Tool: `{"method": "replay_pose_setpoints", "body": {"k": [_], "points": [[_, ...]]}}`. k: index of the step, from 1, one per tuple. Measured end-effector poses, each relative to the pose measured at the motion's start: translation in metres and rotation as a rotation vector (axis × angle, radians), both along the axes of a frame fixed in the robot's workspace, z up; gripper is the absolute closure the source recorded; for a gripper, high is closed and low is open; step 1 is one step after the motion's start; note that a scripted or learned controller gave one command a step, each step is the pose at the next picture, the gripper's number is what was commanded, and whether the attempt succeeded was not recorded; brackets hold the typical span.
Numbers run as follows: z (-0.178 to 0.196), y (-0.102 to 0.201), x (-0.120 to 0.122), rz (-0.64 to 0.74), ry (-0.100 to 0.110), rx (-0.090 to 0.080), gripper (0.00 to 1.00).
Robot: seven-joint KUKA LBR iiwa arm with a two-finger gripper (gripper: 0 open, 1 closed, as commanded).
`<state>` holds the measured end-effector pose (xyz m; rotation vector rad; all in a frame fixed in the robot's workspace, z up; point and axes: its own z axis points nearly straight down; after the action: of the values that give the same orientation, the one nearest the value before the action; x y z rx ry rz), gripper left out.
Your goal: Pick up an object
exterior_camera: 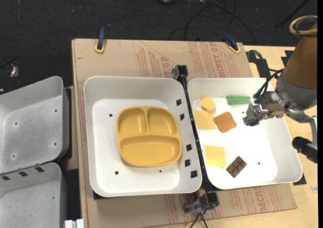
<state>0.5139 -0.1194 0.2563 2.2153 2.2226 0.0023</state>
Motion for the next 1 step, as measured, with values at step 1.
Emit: {"method": "replay_pose_setpoints", "body": {"k": [1], "points": [[-0.0024,0.0433,0.0038,0.004,0.004,0.003,1.0]]}}
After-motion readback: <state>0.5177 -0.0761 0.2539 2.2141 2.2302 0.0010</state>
